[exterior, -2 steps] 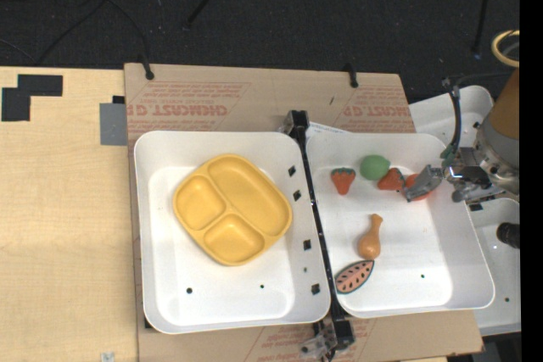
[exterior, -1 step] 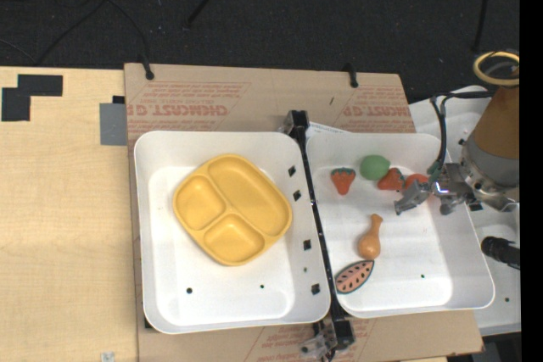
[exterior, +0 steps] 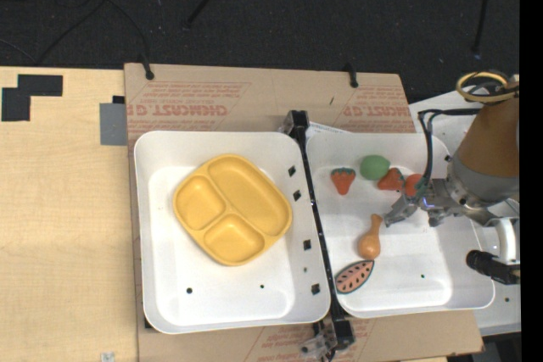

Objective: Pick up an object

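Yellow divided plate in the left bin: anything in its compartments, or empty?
Empty. The yellow divided plate lies flat in the left bin, and all three compartments show only bare yellow surface; the toy foods lie in the right bin.

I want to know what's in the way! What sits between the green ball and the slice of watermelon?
In the camera view, the tan toy drumstick lies between the round green ball and the red watermelon slice, on the white floor of the right bin.

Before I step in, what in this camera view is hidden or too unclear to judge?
- End effector: small and blurred, grip state unreadable.
- Orange-red toy by the green ball: partly covered by the end effector, shape unclear.
- Right bin: far side hidden under the arm.
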You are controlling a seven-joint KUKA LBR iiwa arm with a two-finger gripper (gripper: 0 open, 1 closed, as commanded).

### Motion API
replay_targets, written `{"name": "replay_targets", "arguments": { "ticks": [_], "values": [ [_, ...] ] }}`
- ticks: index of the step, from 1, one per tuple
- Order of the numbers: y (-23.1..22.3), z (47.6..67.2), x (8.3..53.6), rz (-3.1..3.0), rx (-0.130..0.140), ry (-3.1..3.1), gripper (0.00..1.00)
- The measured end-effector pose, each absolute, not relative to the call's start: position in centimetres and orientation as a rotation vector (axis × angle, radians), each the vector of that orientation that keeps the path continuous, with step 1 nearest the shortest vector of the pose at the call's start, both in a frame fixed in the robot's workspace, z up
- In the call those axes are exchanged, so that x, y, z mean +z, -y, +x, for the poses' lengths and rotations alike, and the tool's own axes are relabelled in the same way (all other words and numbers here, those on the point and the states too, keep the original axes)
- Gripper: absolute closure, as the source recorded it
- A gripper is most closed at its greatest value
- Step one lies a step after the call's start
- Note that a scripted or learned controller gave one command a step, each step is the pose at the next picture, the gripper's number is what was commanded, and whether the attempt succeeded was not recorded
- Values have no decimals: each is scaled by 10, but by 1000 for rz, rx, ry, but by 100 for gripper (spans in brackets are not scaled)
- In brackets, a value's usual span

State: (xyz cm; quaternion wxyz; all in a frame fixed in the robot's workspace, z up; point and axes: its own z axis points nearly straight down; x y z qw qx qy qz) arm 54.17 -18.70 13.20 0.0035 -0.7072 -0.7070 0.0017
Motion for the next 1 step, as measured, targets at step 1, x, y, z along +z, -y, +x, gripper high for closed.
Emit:
{"name": "replay_targets", "arguments": {
  "ticks": [1],
  "values": [
    [187,542,86,-2221,3,2219,0]
  ]
}}
